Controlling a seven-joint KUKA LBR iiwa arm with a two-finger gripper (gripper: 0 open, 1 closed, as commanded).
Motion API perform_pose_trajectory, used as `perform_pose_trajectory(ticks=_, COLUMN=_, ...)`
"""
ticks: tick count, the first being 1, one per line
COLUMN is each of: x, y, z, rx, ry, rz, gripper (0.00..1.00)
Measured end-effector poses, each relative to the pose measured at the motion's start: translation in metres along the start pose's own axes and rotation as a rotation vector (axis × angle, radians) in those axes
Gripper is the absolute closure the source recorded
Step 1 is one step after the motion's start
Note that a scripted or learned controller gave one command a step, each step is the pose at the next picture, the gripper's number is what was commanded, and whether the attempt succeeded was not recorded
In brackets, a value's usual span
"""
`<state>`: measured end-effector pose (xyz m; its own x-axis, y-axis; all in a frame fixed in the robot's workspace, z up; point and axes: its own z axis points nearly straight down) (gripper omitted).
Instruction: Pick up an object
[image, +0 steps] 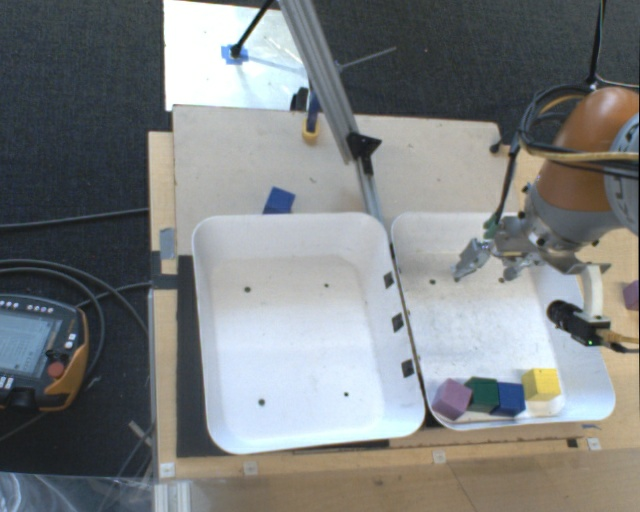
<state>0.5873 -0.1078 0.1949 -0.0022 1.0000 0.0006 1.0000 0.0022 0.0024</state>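
Hovered over the far part of the right bin (600, 400) as a gripper (490, 258) with nothing visibly held, its opening impossible to tell, well apart from the blocks (497, 394) huddled along the near wall, likely awaiting descent.

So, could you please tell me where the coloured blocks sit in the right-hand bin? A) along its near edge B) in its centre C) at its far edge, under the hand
A: the purple block, green block, blue block and yellow block line the right bin's near edge.
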Motion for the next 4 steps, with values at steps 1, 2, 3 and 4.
perform_pose_trajectory(ticks=1, x=0.026, y=-0.077, z=0.085, rx=0.013, ry=0.003, rz=0.001, gripper=0.0)
perform_pose_trajectory(ticks=2, x=0.024, y=-0.071, z=0.069, rx=-0.003, ry=-0.001, rz=0.0, gripper=1.0)
perform_pose_trajectory(ticks=3, x=0.029, y=-0.03, z=0.0, rx=-0.009, ry=-0.002, rz=-0.005, gripper=1.0)
perform_pose_trajectory(ticks=4, x=0.001, y=0.007, z=0.074, rx=0.002, ry=-0.003, rz=0.001, gripper=1.0)
